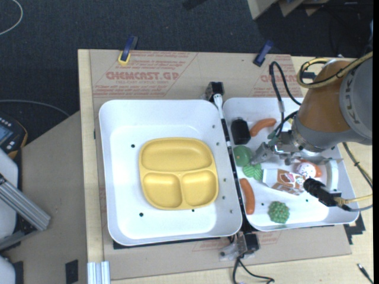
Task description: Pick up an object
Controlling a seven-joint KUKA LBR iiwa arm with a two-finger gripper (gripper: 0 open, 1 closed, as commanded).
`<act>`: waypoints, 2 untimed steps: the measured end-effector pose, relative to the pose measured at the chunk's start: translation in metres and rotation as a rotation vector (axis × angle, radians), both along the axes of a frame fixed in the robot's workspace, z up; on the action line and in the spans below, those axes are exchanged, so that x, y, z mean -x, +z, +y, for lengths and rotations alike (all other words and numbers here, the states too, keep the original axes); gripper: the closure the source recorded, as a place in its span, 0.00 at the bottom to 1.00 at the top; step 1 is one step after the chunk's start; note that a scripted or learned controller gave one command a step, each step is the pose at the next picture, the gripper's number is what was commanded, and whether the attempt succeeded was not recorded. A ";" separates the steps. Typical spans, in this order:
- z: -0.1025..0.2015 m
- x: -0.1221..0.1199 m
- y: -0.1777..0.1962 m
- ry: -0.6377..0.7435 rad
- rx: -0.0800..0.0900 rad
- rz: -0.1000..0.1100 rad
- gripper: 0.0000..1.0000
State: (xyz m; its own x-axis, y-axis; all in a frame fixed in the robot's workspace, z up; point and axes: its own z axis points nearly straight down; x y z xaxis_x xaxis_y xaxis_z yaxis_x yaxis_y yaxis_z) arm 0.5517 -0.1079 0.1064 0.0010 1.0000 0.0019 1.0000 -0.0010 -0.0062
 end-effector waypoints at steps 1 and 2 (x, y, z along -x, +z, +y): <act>0.000 -0.001 -0.020 0.000 0.000 -0.005 0.00; 0.001 -0.003 -0.008 -0.001 0.000 -0.013 1.00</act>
